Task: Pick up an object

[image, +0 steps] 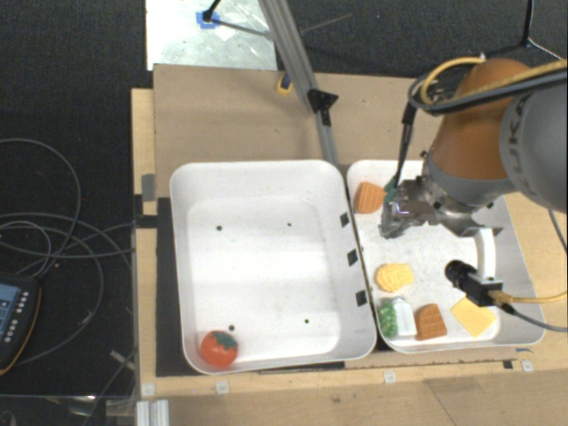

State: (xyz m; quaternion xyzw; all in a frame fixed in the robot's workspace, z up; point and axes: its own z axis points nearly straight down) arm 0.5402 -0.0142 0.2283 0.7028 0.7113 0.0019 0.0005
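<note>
Gripper [395, 218]: I see it low in the right bin [519, 273], by the bin's left wall; whether it is wide, narrow or holding anything I cannot tell from this slant. Nearest item: orange wedge [368, 197], just beside it, up and to the left, which I judge the likeliest pick. Next: yellow corn piece [394, 278], below the hand. Further down: green-and-white piece [394, 317], brown bread slice [430, 322], yellow cheese block [473, 316]. Left bin [257, 176]: red tomato [218, 348], well apart.
</note>
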